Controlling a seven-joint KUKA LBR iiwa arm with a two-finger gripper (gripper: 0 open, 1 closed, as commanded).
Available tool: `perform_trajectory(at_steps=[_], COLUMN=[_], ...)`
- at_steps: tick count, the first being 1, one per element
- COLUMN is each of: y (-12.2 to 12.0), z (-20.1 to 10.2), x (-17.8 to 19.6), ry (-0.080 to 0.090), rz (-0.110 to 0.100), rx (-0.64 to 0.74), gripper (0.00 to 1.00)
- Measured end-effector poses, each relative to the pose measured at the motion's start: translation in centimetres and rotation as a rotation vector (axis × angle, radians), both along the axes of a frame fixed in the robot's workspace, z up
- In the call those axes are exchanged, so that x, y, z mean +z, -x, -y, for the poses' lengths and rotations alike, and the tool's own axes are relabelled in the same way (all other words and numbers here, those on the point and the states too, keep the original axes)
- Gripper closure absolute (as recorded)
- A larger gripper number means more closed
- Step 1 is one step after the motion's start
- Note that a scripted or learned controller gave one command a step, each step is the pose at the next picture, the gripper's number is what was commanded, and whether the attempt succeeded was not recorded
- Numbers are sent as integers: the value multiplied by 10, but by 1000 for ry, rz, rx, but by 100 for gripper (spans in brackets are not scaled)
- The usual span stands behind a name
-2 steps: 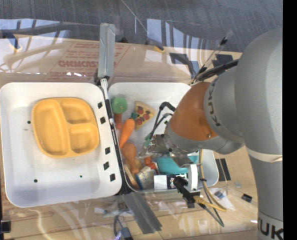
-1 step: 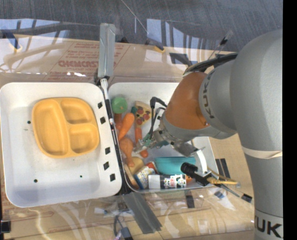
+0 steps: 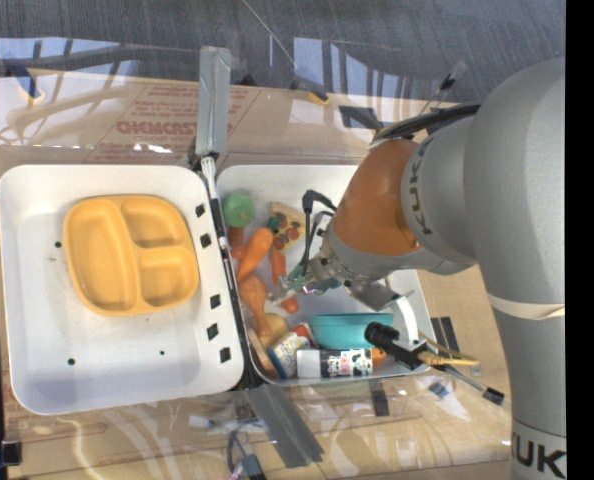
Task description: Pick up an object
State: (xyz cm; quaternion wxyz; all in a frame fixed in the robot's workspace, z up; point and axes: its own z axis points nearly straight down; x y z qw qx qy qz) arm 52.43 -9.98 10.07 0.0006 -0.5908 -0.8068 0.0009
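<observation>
The arm is seen reaching in from the right, its orange band low over the right bin (image 3: pixel 429 313), and the gripper (image 3: pixel 304 280) is lowered into the clutter there. Whether anything is clamped cannot be told; that part is buried among the objects.

Just left of the gripper a carrot (image 3: pixel 254 252) is lying at a slant, with a second orange piece (image 3: pixel 253 298) nearer along the bin's left wall. These are judged to be light, stiff plastic toys, smooth and a little slippery; the carrot is best taken across its thick middle, where the sides run nearly parallel. A green ball (image 3: pixel 239 208) is parked at the far left corner of that bin: round, likely to roll out of a pinch. A teal bowl (image 3: pixel 341 330) is set near the front, probably rigid, to be gripped by its rim. In front of it a white bottle (image 3: pixel 335 364) lies on its side, its label printed in dark marks too small to be read.

The left bin (image 3: pixel 37 368) is occupied by a yellow divided tray (image 3: pixel 130 253), wide and shallow, a poor fit for two fingers.

Beyond the bins, red lettering is seen on the cardboard sheet (image 3: pixel 97 118), mirrored and not legible; "KU" is made out on the arm's base at the near right
</observation>
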Motion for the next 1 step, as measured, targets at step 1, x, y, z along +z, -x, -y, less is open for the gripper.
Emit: perform_trajectory(at_steps=[1], y=[-13], z=[-83], x=[153], ry=[-4], rz=[11], rx=[-113], gripper=[100])
